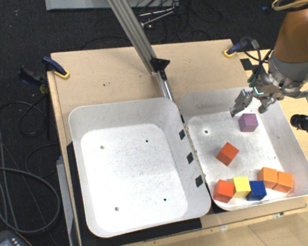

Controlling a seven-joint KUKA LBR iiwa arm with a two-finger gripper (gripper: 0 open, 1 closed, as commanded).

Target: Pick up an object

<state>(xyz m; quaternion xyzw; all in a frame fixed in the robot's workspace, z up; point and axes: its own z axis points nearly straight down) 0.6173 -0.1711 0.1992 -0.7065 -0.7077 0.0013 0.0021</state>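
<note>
**Gripper spread wide right above the purple cube**

So the gripper [251,101] hangs over the far part of the right bin [298,145] with its two fingers splayed apart and nothing between them. The purple cube [248,122] sits just below it in the picture, close but not touching as far as I can tell. Further toward the near rim there's a lone orange cube [227,153], then a row of orange, yellow and blue blocks [253,185]. The left bin [86,123] is well off to the side.
</note>
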